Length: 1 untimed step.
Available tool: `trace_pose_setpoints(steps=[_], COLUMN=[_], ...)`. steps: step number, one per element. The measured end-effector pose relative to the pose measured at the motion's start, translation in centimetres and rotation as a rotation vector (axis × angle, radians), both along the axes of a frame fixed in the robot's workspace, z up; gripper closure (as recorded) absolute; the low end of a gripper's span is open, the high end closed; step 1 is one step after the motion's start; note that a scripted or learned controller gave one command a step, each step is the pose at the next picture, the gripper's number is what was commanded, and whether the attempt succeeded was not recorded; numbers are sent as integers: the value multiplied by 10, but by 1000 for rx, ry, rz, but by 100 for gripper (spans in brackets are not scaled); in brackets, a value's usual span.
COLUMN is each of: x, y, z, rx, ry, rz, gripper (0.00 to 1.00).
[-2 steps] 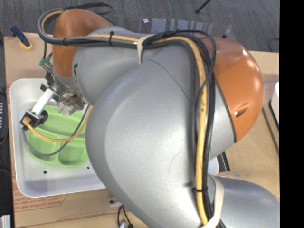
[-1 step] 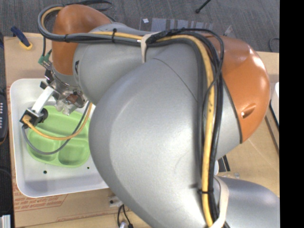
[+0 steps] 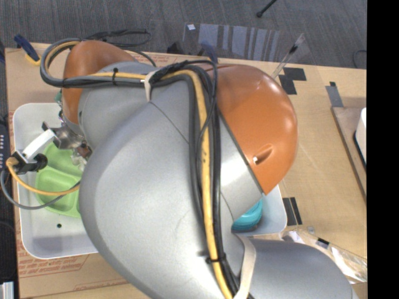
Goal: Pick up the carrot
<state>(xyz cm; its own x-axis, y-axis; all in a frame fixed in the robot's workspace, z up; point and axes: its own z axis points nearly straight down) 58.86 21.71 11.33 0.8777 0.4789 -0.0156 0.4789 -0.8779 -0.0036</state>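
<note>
Grey arm [image 3: 162,192] fills centre, reaching toward left bin [image 3: 25,120] at nine o'clock, above green object [image 3: 56,179]. Claw state: cannot tell. Carrot hidden, likely beneath arm.

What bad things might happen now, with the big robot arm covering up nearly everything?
1. The arm hides most of both bins, so the carrot's place cannot be checked; a grab may well miss.
2. The gripper sits low over the green thing in the left bin, so it might nudge or pinch that instead.
3. The yellow cable droops into that bin and might snag.
</note>
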Motion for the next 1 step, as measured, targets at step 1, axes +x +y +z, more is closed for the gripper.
trace_pose_setpoints(steps=[1], x=[-81], y=[1], z=[31], rx=[1], ry=[-3], rz=[-209], gripper=[100])
